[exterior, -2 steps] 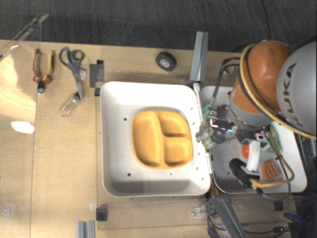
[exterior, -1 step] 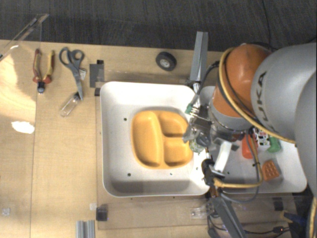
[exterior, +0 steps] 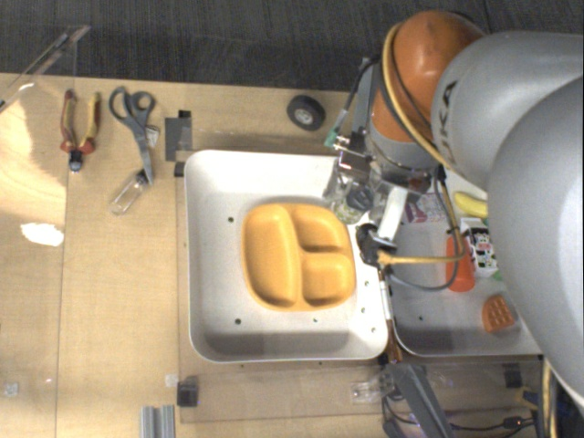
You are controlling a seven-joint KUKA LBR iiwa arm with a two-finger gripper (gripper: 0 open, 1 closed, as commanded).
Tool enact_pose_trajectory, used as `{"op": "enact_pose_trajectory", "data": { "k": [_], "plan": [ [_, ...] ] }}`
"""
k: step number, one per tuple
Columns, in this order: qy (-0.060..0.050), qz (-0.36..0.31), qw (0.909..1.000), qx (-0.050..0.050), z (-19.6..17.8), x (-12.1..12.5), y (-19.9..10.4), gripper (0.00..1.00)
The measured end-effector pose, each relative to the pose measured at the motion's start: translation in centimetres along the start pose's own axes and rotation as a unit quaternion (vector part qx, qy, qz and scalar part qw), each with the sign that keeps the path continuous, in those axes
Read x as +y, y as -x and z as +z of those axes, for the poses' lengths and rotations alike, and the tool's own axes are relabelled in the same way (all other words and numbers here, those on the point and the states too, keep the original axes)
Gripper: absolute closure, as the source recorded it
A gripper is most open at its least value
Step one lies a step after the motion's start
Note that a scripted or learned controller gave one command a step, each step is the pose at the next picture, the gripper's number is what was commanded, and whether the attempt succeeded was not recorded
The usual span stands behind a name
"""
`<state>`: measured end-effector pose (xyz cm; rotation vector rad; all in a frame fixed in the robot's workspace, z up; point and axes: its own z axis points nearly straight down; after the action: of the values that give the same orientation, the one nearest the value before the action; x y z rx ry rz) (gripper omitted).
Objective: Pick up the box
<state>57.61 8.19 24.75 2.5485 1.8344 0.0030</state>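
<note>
Currently the step in hand appears to be the approach to the box; no grasp is visible.

On the bench's left lie red-handled pliers (exterior: 77,126) and scissors (exterior: 135,128), well apart from the work. The left bin (exterior: 208,254) holds a yellow divided tray (exterior: 297,254), which is not the target.

The gripper (exterior: 359,190) hangs at the far right corner of the left bin, just beside the wall shared by the two bins. Its state cannot be told: the tool's lower end is a cluttered blur against the bin rim, and no object is seen held in it.

The box (exterior: 421,210) is judged to be the white item with purple print in the far left part of the right bin (exterior: 429,328), just right of the gripper. The arm (exterior: 511,126) covers most of it, so shape and lie cannot be confirmed. It looks like light printed card with flat faces, and would likely slide if nudged.

Further right lie a red-orange object (exterior: 462,267) and a small orange item (exterior: 498,312).

The next move calls for a shift right across the shared wall, centring over the box, then a descent clear of its neighbours.
</note>
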Motion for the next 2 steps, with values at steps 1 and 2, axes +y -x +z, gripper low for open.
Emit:
{"op": "enact_pose_trajectory", "data": {
  "k": [1, 2],
  "plan": [
    [0.0, -0.011, 0.9999, -0.001, 4.0, 4.1, -4.0, 1.0],
    [0.0, -0.002, 1.0, 0.0, 6.3, 8.7, 4.8, 1.0]
  ]
}}
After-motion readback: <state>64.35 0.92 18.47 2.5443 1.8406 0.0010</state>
